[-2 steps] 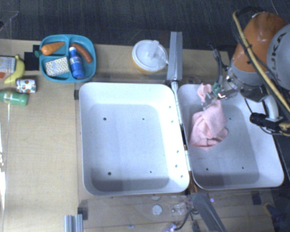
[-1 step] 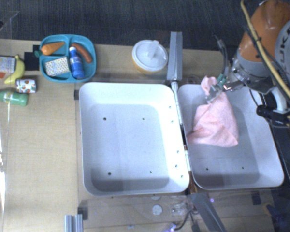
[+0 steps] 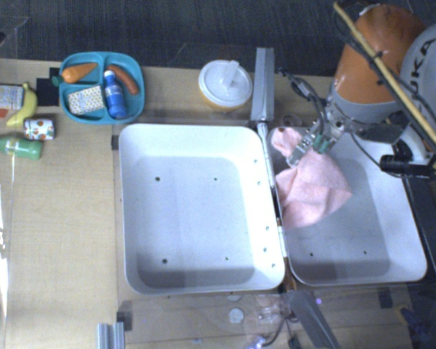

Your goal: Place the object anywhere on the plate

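Observation:
A pink cloth (image 3: 312,187) lies crumpled in the left half of the right bin (image 3: 392,246), against the wall it shares with the left bin. My gripper (image 3: 309,150) reaches down from the right onto the cloth's upper part and is shut on a fold of it, with the fabric gathered up to the fingers and spreading out below. The blue divided plate (image 3: 134,75) sits on the bench at the far left, beyond the left bin, and holds toy food and a small blue bottle (image 3: 115,93).
The left bin (image 3: 196,202) lies between the cloth and the plate. A white lidded cup (image 3: 226,83) stands behind the bins. A toy banana (image 3: 25,106), a small can (image 3: 39,129) and a green bottle (image 3: 14,147) lie left of the plate.

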Controlling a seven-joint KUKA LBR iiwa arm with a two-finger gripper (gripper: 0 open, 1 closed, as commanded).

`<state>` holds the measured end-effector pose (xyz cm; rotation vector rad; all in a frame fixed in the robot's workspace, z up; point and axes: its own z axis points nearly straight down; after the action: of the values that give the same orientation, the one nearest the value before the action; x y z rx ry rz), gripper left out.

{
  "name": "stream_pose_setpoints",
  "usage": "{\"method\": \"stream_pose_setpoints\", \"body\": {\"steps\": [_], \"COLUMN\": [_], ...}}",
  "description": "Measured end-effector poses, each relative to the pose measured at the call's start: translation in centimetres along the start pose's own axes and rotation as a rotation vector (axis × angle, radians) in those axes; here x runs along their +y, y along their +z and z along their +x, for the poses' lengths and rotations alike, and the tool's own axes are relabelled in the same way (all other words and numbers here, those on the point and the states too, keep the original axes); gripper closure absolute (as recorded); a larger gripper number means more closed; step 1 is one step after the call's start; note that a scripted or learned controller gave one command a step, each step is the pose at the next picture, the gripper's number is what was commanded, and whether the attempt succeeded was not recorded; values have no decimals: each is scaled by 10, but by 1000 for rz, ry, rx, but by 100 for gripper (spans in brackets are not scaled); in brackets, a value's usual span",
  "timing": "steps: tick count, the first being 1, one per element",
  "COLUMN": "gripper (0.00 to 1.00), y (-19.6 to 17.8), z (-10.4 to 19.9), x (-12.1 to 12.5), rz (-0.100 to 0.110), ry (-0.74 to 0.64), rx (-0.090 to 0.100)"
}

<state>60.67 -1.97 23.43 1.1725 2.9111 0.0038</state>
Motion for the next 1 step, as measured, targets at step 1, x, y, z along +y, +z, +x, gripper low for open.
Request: {"method": "stream_pose_setpoints", "body": {"steps": [1], "gripper": [100], "y": [-2], "z": [41], "x": [29], "rz": [-1], "ry": [-401], "rx": [0]}}
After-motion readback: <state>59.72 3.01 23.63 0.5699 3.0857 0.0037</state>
